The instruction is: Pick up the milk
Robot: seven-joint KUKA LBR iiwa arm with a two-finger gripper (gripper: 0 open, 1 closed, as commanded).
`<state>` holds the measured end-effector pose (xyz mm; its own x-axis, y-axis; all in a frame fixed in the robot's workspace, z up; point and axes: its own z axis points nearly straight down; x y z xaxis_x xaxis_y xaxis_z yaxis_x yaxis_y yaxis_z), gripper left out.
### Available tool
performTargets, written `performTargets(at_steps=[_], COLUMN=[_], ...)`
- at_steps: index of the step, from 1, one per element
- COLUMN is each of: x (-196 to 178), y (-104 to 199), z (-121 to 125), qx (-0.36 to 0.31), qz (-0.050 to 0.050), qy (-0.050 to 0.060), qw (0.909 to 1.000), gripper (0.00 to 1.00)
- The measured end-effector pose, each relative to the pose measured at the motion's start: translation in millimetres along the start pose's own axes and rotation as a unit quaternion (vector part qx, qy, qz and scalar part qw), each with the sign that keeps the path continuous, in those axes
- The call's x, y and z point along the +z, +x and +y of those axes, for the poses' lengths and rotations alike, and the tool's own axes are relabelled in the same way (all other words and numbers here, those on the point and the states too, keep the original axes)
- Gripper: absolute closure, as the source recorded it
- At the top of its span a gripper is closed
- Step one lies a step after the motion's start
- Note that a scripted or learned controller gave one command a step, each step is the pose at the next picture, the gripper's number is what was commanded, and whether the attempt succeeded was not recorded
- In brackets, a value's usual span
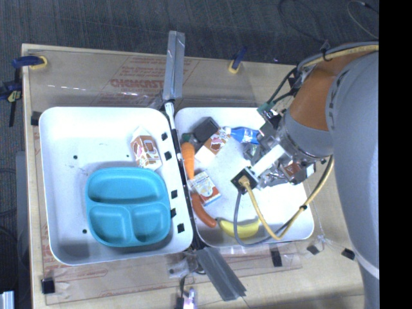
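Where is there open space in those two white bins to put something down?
Left bin: bare floor left of and above the blue tray, beside the carton. Right bin: crowded with carrot, banana, packets and the arm's gripper; a small patch mid-floor.

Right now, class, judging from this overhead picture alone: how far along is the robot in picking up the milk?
Done: the arm has reached over the right bin. In hand: nothing visible; the gripper hangs above the bin's clutter, its fingers hidden. Left: the whole pick. A small carton lies in the left bin above the blue tray, and another lies untouched in the right bin.
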<state>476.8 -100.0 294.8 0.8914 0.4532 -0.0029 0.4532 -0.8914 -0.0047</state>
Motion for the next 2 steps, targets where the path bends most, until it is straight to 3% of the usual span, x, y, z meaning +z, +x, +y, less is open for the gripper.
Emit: performTargets(at_steps=[1, 2], x=[-118, -62], y=[18, 33], z=[-24, -65], qx=[0.13, -0.039], qz=[0.0, -0.001], qy=[0.0, 0.0], qw=[0.9916, 0.9992], gripper=[1.0, 1.0])
